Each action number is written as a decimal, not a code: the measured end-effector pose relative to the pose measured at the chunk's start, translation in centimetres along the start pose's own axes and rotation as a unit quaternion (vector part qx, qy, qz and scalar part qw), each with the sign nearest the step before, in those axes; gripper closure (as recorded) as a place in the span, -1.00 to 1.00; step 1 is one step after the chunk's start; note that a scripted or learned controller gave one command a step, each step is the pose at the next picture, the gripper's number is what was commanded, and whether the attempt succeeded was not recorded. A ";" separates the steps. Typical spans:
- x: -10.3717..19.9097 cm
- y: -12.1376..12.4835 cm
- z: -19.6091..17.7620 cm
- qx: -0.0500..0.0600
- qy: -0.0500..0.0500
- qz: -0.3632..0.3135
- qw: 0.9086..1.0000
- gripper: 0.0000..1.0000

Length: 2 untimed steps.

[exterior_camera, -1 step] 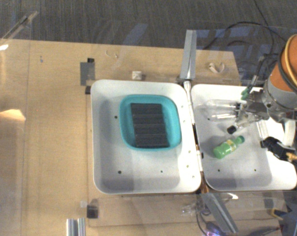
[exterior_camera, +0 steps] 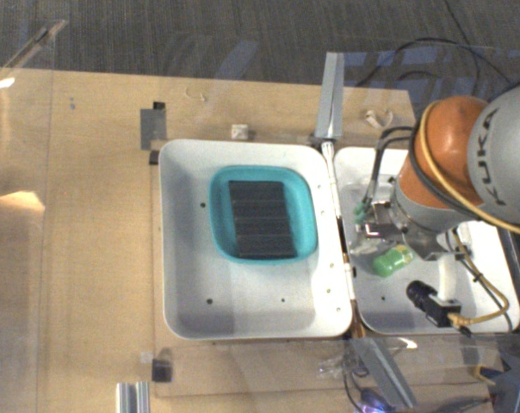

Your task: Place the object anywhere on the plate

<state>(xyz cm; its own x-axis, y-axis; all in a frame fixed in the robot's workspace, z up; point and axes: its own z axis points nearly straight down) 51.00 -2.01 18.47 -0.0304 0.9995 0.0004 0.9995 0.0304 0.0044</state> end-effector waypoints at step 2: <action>-4.3 5.7 -10.1 -0.002 -0.001 -0.074 0.997 -1.00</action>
<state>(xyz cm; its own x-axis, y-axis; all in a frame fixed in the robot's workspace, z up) 56.81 -6.09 28.63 -0.1771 0.9842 -0.0021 0.9842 0.1772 0.0079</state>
